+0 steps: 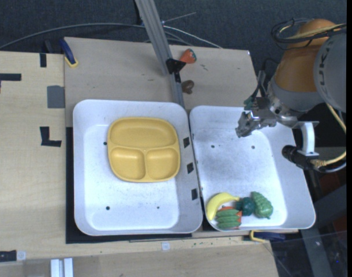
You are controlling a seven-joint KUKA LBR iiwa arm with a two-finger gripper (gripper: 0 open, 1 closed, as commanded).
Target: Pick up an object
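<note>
Hovering over the far end of the right bin (291, 172), the hand (245, 127) has nothing visible in it; its opening is unclear. Toy food (239, 208) sits in the near corner.

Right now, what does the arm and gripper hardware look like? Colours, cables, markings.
The arm is grey, rounded, with an orange band above the wrist. Thin dark cables loop over the orange section and a yellowish cable runs down its right side. The gripper is small, dark grey metal with a teal spot near its mount. No readable markings.
</note>
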